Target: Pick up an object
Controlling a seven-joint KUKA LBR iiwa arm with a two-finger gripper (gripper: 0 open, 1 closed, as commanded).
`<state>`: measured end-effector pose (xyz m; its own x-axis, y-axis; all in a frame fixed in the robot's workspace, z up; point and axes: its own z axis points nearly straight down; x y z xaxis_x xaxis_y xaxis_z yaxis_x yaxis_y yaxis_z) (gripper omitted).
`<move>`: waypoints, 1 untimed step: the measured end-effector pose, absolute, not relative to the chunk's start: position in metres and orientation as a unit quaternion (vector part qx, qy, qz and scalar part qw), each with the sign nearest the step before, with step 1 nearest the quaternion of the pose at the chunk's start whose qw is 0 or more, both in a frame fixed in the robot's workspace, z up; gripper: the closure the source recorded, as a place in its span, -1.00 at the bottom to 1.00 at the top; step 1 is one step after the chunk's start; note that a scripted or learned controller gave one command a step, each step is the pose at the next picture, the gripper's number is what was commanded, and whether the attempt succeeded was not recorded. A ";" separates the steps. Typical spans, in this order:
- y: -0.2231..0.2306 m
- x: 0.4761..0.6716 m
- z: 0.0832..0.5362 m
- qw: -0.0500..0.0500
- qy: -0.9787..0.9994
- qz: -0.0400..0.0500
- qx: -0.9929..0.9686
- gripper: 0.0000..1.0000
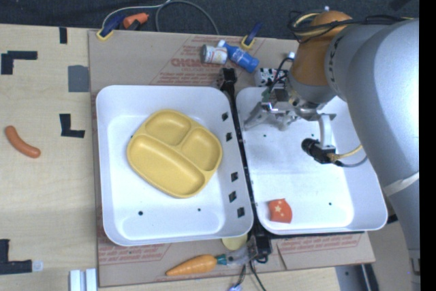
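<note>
The step in hand looks like the approach: nothing sits between the pincer's fingers yet. The pincer [267, 114] hangs over the far-left corner of the right bin [340, 208], close beside the divider where the 2 bins meet; whether its fingers are spread or closed, I cannot tell, as the wrist hides much of them.

The likeliest target, a small orange-red block [280, 210], lies well apart from the pincer, toward the bin's near wall. The next move probably calls for travelling across the bin floor toward that near side, then descending over the block.

Between pincer and block the floor is bare, so the path is open. The block sits close to the near rim, leaving less room on that side for a finger. The yellow tray [175, 152] lies beyond the divider, in the left bin [109, 215].
</note>
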<state>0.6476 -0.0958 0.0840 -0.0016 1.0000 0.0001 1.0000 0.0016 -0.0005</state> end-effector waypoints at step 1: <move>-0.109 0.669 0.086 -0.001 -0.708 -0.001 -0.706 -1.00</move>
<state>0.6693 -0.1094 0.0856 -0.0026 1.0000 0.0001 1.0000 0.0026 0.0031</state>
